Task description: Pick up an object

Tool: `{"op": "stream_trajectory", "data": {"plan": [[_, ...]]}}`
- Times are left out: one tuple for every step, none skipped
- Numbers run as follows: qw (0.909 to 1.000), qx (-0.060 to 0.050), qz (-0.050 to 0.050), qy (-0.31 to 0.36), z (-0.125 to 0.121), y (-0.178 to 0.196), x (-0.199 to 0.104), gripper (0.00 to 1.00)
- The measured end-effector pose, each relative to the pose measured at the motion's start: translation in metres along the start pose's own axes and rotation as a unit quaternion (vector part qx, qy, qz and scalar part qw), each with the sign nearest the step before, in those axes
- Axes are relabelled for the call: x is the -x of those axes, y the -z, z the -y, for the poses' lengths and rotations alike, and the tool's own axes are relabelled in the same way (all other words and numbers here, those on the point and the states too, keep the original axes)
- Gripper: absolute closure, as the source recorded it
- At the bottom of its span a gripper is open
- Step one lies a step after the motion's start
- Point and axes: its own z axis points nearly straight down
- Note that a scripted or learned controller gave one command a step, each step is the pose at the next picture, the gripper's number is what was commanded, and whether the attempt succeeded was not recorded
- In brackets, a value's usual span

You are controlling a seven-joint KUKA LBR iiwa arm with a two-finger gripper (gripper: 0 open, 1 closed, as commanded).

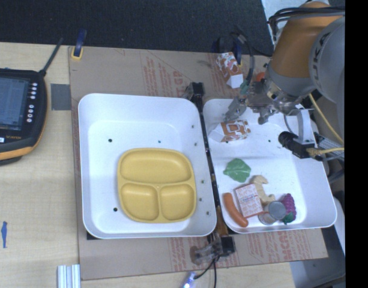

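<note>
Brown cardboard covers the bench under two white bins, and the right bin (316,218) holds all the small things. At its far end the gripper (247,104) hangs low, its fingers a little apart with nothing seen between them. A small orange-and-white packet (234,130) lies just below and slightly left of the fingertips, close but seemingly apart from them, its long axis across the bin. It seems the nearest target; a green leaf (238,169) lies further toward the near end.

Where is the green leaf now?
In the camera view, the leaf lies in the right bin, near its left wall, above the hot dog.
</note>
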Motion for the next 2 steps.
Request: {"op": "stream_trajectory", "data": {"plan": [[1.0, -0.001, 0.001, 0.0, 0.06, -0.101, 0.048, 0.0], [1.0, 0.0, 0.0, 0.0, 0.101, -0.101, 0.019, 0.0]]}}
